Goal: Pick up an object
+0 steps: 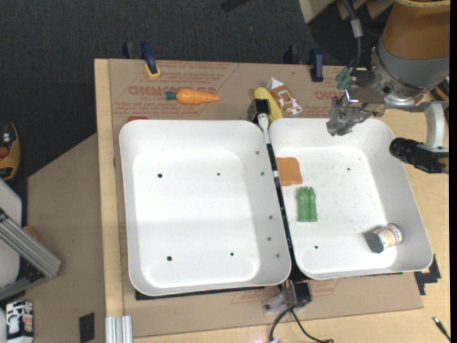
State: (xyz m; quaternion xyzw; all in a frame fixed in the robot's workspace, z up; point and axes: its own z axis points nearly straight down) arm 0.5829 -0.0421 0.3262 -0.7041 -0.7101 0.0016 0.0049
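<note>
Green bean pods (306, 205) lay lengthwise toward us, well below-left of the end effector (344, 122) over the right bin's (400, 191) far rim; we couldn't tell its state.

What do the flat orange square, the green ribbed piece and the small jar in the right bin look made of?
Flat orange square: probably soft foam or rubbery plastic, matte, no glare. Green ribbed piece: likely moulded plastic, slightly dull, with lengthwise grooves. Small jar, lying on its side: seemingly hard plastic, pale labelled body with dark cap; too small to be sure.
</note>
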